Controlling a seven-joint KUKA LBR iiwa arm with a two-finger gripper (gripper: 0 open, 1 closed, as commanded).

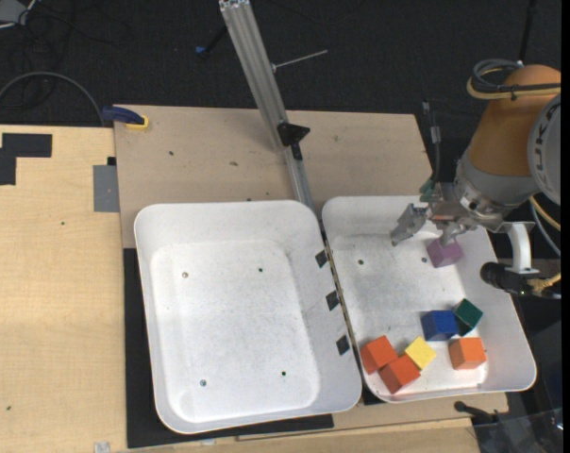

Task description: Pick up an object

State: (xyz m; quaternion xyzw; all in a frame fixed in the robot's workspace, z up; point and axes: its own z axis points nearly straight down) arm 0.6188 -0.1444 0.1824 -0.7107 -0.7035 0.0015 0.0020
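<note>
1. two shallow white bins are sitting side by side on a wooden bench, with the right bin (pixel 360 281) holding every loose piece and the left bin (pixel 228 310) lying beside it.
2. the gripper (pixel 434 226) is hanging over the right bin's upper half, its fingers spreading wide apart with nothing between them.
3. a purple block (pixel 444 251) is lying just below and to the right of the fingertips, near the bin's far wall, and it is looking like the likeliest target.
4. doing this well is probably meaning shifting slightly toward the block, squaring the open fingers across two flat faces, then lowering before closing.
5. the block is appearing small, pale purple, matte and boxy, sitting apart from the others.
6. the remaining blocks are clustering at the bin's near end: a green block (pixel 468 313), a blue block (pixel 439 325), a yellow block (pixel 420 353) and three orange blocks (pixel 467 352).
</note>
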